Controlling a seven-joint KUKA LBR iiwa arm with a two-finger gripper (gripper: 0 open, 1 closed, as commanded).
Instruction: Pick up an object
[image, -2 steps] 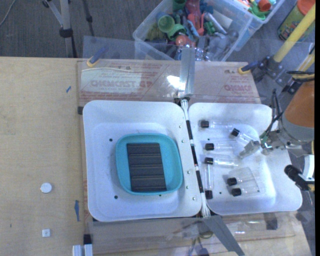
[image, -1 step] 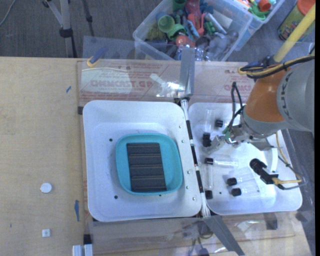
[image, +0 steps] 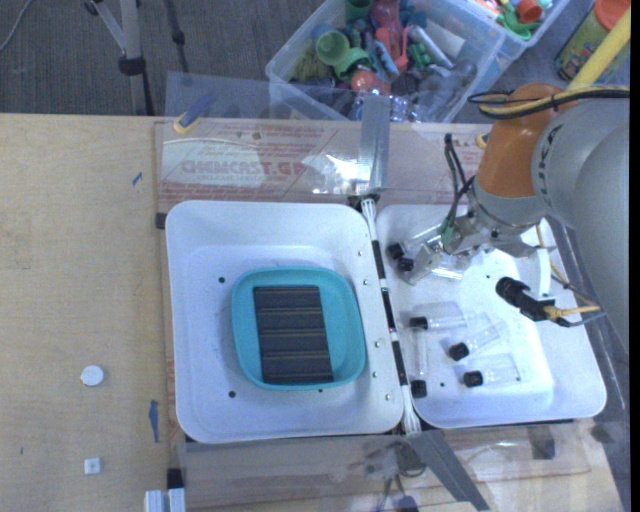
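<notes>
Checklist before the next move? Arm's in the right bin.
1. Position: ok, gripper is over the right bin, near its far corner.
2. Targets: ok, several black-capped vials lie loose there.
3. Nearest target: ok, black caps sit beside the gripper.
4. Wall clearance: cannot tell, those caps are close to the wall shared with the left bin.
5. Load in gripper: cannot tell.
6. Teal tray with ribbed block, away from arm: ok.

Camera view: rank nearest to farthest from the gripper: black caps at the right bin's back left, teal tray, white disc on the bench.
1. The black caps, back-left corner of the right bin, just beside the gripper.
2. The teal tray, middle of the left bin.
3. The white disc, on the bare bench, far left.
</notes>
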